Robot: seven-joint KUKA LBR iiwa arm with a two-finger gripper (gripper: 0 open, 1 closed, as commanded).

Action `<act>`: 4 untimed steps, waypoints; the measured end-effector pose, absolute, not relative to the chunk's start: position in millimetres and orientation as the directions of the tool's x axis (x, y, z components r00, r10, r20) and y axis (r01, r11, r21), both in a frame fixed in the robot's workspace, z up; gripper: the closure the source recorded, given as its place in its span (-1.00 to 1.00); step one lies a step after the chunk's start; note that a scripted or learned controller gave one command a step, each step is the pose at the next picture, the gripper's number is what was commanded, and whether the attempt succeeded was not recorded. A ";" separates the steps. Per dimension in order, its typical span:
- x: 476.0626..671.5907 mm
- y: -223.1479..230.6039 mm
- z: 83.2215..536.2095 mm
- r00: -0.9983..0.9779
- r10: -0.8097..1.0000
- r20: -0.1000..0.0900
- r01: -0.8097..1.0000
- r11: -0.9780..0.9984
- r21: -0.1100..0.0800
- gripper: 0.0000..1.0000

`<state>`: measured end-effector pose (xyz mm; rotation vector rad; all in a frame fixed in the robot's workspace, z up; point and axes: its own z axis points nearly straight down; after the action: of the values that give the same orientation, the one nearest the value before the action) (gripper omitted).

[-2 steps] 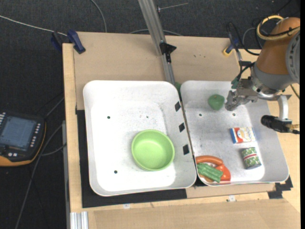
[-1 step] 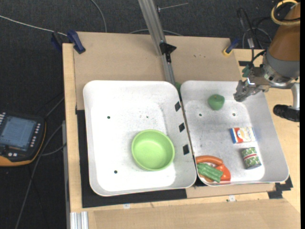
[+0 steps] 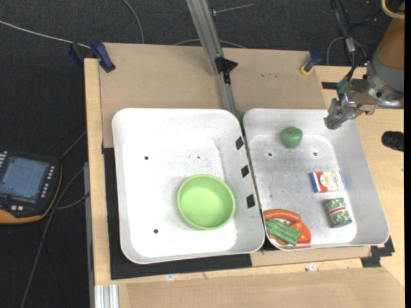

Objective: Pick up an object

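Observation:
My gripper (image 3: 335, 119) hangs over the far right corner of the right bin (image 3: 292, 172), with nothing seen between its fingers. A small green round object (image 3: 291, 136) lies to its left in the bin's far part. A blue, white and orange box (image 3: 326, 181) sits mid-right. Below it stands a small dark green can (image 3: 338, 212). An orange plate with green vegetables (image 3: 286, 228) rests at the near left corner.
The left bin (image 3: 148, 153) holds a light green bowl (image 3: 205, 201) toward its near right. A metal pole (image 3: 209, 37) slants up from between the bins. Blue clamps (image 3: 101, 55) grip the board's far corners. A handheld pendant (image 3: 26, 185) lies far left.

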<state>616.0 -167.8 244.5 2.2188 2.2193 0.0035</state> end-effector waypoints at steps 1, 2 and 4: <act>605.4 -121.9 252.3 -0.003 1.000 0.001 1.000 0.003 0.002 1.00; 599.7 -76.2 242.1 -0.004 1.000 0.001 1.000 0.004 0.000 1.00; 583.6 28.1 239.0 -0.004 1.000 0.001 1.000 0.004 0.000 1.00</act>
<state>583.6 28.1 239.0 2.2176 2.2263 0.0020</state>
